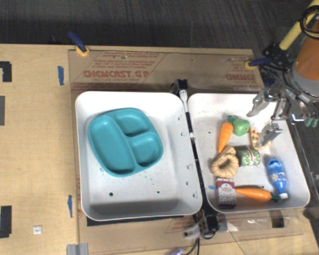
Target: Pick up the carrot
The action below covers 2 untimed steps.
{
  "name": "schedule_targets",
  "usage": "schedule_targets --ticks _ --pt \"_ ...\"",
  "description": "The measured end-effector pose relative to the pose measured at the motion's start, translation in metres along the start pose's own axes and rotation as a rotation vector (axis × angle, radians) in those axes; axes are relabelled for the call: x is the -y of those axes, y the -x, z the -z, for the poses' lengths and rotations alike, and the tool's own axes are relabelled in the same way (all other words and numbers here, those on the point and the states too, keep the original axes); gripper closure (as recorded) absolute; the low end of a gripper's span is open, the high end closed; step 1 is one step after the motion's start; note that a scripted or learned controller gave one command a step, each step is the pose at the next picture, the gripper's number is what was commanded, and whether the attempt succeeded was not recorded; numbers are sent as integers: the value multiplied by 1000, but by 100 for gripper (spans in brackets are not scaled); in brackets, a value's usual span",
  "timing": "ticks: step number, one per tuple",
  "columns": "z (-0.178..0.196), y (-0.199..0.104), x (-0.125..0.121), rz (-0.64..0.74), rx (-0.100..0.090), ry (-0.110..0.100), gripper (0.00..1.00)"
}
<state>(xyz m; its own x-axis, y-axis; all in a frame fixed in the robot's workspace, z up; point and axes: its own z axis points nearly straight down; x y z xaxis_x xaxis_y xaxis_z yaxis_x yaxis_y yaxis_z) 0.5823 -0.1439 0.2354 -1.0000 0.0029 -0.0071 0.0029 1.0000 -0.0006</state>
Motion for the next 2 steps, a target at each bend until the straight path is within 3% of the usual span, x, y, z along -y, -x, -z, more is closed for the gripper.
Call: schedule_targets --ticks 1,2 --pt "-137 -5 -39 103 8 -1 0" --pt "-127 -4 -41 105 11 -2 100"
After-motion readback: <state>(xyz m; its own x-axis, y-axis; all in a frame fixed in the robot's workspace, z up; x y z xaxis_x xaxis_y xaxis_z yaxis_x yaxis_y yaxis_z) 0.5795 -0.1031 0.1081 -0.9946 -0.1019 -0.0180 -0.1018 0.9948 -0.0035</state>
